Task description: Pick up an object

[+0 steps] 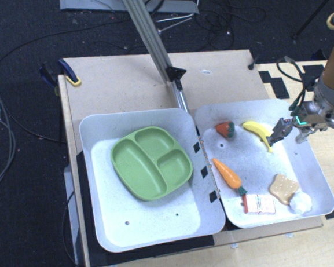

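The gripper [284, 130] hangs over the right bin [309, 164] near its right edge, just beside the banana [258, 131] — whether anything sits between its fingers, or how wide they stand, I cannot tell. Around it lie a strawberry [226, 129], a carrot [229, 176], a small red-and-white box [258, 204], a piece of bread [284, 188] and a white ball [301, 202]. A green divided plate [151, 162] sits in the left bin [105, 222].
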Motion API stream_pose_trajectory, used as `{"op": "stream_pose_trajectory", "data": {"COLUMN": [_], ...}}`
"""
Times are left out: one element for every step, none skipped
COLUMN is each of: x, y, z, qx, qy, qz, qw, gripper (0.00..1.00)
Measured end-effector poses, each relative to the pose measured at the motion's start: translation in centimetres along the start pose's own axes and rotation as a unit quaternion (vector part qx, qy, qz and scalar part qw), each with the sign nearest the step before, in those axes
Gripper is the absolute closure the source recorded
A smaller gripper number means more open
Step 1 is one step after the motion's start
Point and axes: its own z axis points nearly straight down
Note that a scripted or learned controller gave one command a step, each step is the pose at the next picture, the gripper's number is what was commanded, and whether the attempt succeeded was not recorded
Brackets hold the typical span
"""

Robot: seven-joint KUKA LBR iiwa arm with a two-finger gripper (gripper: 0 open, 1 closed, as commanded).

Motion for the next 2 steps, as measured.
{"op": "stream_pose_trajectory", "data": {"x": [0.0,-0.4], "y": [0.0,-0.6], "z": [-0.1,4.6], "qx": [-0.001,0.001], "qy": [0.000,0.000], "qz": [0.000,0.001], "qw": [1.0000,1.0000], "gripper": [0.00,0.00]}}
